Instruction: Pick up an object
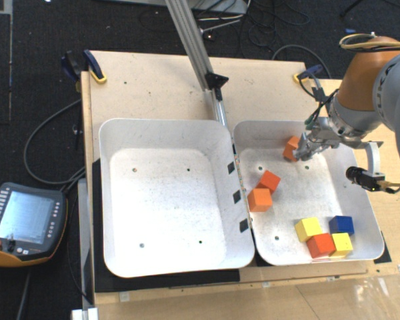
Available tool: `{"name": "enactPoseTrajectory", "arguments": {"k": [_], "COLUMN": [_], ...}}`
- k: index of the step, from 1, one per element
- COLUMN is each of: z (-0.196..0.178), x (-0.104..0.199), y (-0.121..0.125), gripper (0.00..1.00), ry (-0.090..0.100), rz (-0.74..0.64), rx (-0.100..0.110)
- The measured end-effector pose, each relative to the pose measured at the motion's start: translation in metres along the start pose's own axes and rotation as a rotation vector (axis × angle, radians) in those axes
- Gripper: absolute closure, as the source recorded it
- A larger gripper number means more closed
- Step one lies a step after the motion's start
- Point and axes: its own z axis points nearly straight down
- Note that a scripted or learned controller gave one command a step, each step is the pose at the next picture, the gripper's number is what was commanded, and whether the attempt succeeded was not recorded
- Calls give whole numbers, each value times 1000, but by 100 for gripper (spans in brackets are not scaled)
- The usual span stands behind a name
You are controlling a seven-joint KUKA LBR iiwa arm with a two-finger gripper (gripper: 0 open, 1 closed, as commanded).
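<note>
The gripper [305, 149] sits low in the right bin [360, 205] against an orange block [291, 149] at the far side; whether it is closed on it I cannot tell. The block looks light, rigid and flat-sided, best pinched across 2 opposite faces.

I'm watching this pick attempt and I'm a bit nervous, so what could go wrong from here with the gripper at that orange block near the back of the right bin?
1. The gripper sits at the edge of the orange block, not clearly around it, so it may push the block aside.
2. The block lies near the right bin's back wall; a nudge could wedge it there.
3. A dropped block might knock the two orange blocks mid-bin.
</note>
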Motion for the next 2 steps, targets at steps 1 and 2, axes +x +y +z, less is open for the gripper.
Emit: {"name": "enactPoseTrajectory", "arguments": {"k": [1, 2], "z": [-1, -12], "x": [1, -1], "y": [3, 1], "gripper": [0, 100], "ry": [-2, -3], "rz": [-1, -1], "rx": [-13, -6]}}
